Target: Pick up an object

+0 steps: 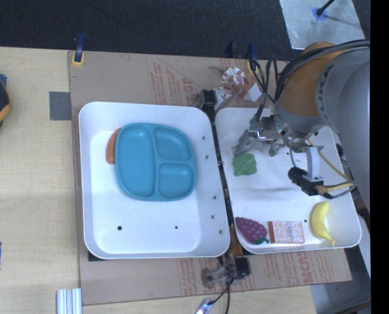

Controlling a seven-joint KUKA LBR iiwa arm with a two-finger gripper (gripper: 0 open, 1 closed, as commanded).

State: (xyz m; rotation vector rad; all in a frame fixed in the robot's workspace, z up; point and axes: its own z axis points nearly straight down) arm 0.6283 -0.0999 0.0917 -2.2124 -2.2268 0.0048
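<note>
I see the gripper (pixel 252 144) low in the right bin (pixel 273 195), just above the green lettuce-like piece (pixel 245 164); whether its fingers are open or closed I cannot tell, and nothing is visibly held. The lettuce piece lies near the bin's left wall. Along the near edge lie purple grapes (pixel 251 229), a small orange-and-white box (pixel 287 232) and a yellow banana (pixel 321 222). In the left bin (pixel 103 227) I see a blue divided plate (pixel 156 161), an orange item (pixel 111 146) peeking from beneath its left edge.
</note>
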